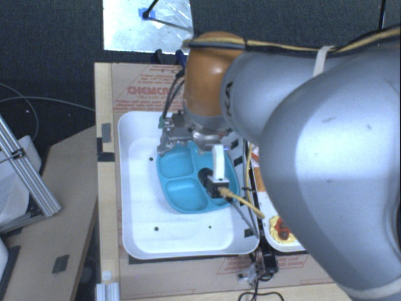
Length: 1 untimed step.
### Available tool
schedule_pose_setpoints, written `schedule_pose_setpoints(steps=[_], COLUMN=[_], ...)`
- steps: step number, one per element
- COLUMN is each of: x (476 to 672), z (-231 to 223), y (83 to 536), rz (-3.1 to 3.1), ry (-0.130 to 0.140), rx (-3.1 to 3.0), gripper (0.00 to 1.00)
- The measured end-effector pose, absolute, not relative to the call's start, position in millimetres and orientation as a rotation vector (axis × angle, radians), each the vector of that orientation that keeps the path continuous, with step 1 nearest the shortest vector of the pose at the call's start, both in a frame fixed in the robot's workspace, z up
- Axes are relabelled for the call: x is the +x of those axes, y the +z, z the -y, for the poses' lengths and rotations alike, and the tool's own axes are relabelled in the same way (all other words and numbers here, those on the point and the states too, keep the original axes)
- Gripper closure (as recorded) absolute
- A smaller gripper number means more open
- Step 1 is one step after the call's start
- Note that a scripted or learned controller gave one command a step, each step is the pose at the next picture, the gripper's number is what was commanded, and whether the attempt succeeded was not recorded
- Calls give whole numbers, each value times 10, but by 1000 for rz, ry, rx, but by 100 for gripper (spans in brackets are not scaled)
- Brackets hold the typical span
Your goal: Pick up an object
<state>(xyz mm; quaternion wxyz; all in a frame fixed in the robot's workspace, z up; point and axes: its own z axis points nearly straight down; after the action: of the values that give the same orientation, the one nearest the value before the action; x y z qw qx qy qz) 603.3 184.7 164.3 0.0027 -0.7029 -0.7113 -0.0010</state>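
Item: blue divided tray (182, 192), laid flat in white bin (139, 231). Gripper (170, 138) is positioned over the tray's far edge; whether it is open or closed cannot be told.

The grey arm (313, 143) reaches in from three o'clock, its orange band (210, 74) above the left white bin (144, 231). The gripper (169, 140) sits at the eleven o'clock edge of a blue divided tray (182, 190) lying in that bin. At the tray's four o'clock, a red-and-yellow item (282, 229) lies in the right bin (285, 246).
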Motion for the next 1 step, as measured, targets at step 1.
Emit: schedule_pose_setpoints(steps=[1], x=[5537], z=[-1890], y=[2489], rz=[2229], ry=[-10], rx=[-2215], gripper=[0])
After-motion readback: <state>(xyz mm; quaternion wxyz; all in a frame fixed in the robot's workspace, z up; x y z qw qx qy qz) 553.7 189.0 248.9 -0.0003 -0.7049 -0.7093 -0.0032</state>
